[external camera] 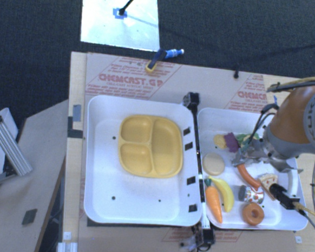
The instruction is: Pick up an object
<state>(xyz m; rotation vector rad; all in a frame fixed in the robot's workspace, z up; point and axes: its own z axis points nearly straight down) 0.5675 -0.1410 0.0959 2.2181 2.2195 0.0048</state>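
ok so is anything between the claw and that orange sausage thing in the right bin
Nothing visible does. The claw sits just above the upper end of the orange sausage; the purple piece and round cookie lie off to the left.

A yellow tray [150, 146] in a white bin [100, 200]; orange carrot [214, 203], yellow banana [225, 192].

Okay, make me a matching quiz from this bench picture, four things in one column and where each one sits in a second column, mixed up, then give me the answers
Things:
1. yellow divided plate
2. banana
3. doughnut
4. round cracker

Places:
A. right bin, near its front right corner
B. middle of the left bin
C. right bin, beside the carrot, near the divider
D. right bin, just behind the banana's upper end

Pairs: 1-B, 2-C, 3-A, 4-D
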